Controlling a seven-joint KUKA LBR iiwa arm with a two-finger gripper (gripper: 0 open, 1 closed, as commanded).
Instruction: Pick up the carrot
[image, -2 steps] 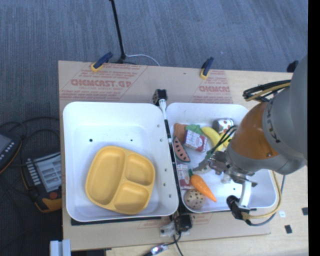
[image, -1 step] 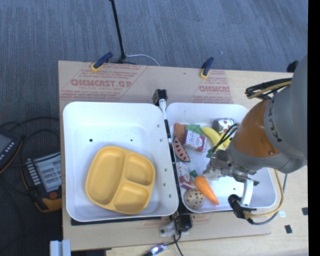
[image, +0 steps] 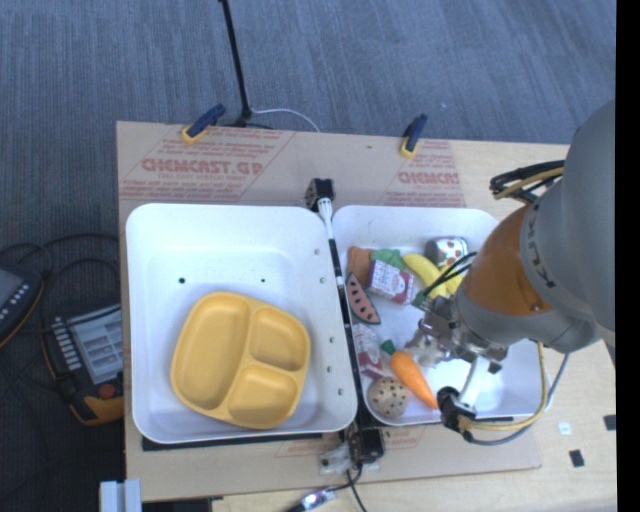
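Grey arm (image: 545, 270) reaches down, claw (image: 440, 345) lowered.

I see 2 glossy white plastic bins (image: 200, 225), a matt yellow plastic tray (image: 240, 358), smooth orange plastic carrot (image: 412, 378), printed cardboard worktop (image: 200, 165)
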